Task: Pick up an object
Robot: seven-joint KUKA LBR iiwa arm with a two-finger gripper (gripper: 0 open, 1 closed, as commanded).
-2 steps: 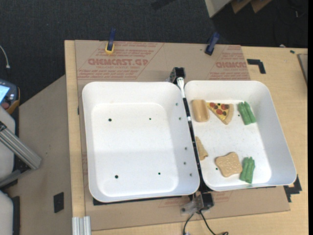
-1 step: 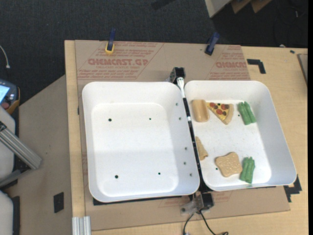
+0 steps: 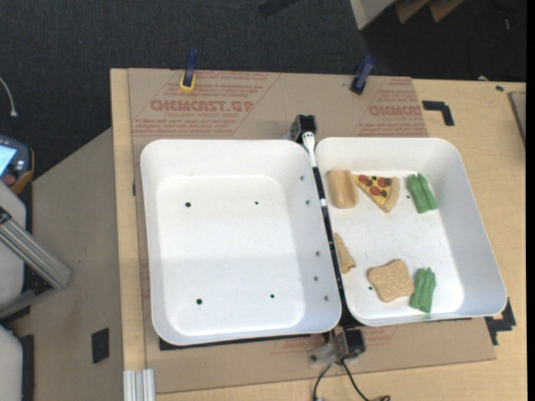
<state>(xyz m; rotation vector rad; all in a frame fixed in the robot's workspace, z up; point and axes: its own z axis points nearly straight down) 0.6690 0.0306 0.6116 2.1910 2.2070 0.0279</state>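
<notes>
Pizza slice [image 3: 378, 190] lies in the right bin [image 3: 468, 224], far row, btwn a bread roll [image 3: 341, 188] and a green veg piece [image 3: 421, 193], long axis slanting toward near-right. Gripper state: can't tell. Arm would come in from the right, I'd judge.

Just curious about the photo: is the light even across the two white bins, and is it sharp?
Camera view: the left bin has a brighter band across its lower floor, dimmer above; the right bin looks evenly lit; the pizza slice is slightly soft but recognisable.
</notes>
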